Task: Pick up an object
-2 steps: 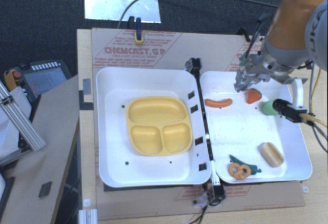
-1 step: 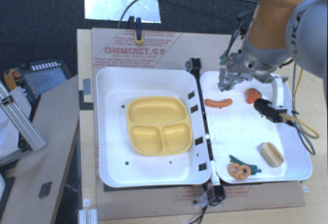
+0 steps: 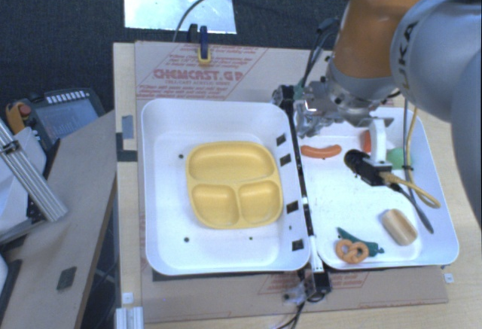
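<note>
My gripper (image 3: 306, 123) hangs over the far left corner of the right bin (image 3: 444, 241), close to the divider between the bins. Just in front of it and slightly right lies an orange-red sausage (image 3: 321, 150) on the bin floor, apart from the gripper. Near the bin's front edge a brown pretzel (image 3: 352, 250) rests on a dark green piece (image 3: 360, 238). A tan bread roll (image 3: 399, 226) lies to their right. A small orange thing (image 3: 364, 141) and a green thing (image 3: 397, 158) peek out beside the wrist bracket, partly hidden.
The left bin (image 3: 162, 192) holds a yellow divided tray (image 3: 232, 184) at its middle. The grey arm with its orange band (image 3: 376, 26) covers the far right of the bench. A cardboard sheet (image 3: 199, 75) lies behind the bins.
</note>
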Tool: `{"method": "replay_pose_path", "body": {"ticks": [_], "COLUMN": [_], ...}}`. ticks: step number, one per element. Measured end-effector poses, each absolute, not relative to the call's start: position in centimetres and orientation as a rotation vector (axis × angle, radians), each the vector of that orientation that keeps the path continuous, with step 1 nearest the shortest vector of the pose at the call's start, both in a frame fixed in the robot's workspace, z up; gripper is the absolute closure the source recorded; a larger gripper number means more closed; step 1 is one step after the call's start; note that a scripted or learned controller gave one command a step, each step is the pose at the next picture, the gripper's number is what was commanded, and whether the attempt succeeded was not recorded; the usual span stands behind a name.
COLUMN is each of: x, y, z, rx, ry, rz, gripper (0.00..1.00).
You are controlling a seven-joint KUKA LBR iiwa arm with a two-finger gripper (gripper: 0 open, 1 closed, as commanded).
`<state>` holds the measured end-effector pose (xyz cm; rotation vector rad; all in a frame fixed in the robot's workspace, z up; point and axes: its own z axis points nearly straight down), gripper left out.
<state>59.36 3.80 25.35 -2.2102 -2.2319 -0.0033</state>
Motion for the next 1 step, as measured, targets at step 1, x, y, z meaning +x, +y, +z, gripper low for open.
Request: {"method": "replay_pose_path", "body": {"ticks": [1], "x": [58.62], "y": [9.74], "z": [24.11], "rx": [-2.210], "ry": [-2.232], "rz": [-0.003], "gripper": [1.00]}}
